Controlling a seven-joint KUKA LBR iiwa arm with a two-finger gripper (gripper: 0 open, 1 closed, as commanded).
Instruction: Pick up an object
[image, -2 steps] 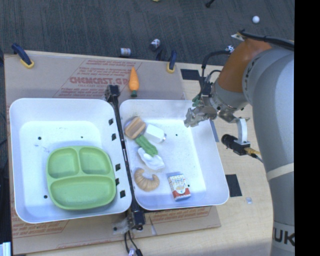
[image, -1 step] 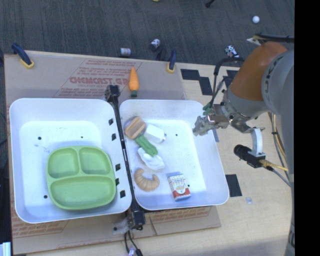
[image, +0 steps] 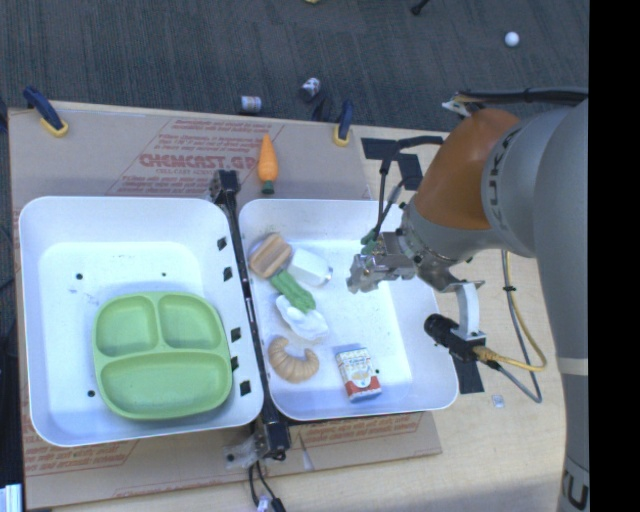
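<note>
My gripper (image: 366, 275) hangs over the right part of the right bin (image: 420, 385), reaching in from the right under the orange-banded wrist. Nothing shows between its fingers. In that bin lie a hot-dog bun (image: 269, 255) at the upper left, a green vegetable (image: 294, 290) below it, a white crumpled item (image: 303, 318), a croissant (image: 293, 360) near the front, and a small red-and-white carton (image: 357, 373). A white cup-like piece (image: 311, 265) rests left of the gripper.
The left bin (image: 45, 260) holds a green divided plate (image: 160, 353). A toy carrot (image: 266, 160) lies on the cardboard behind the bins. Cables and a black connector (image: 455, 342) hang at the right bin's right rim.
</note>
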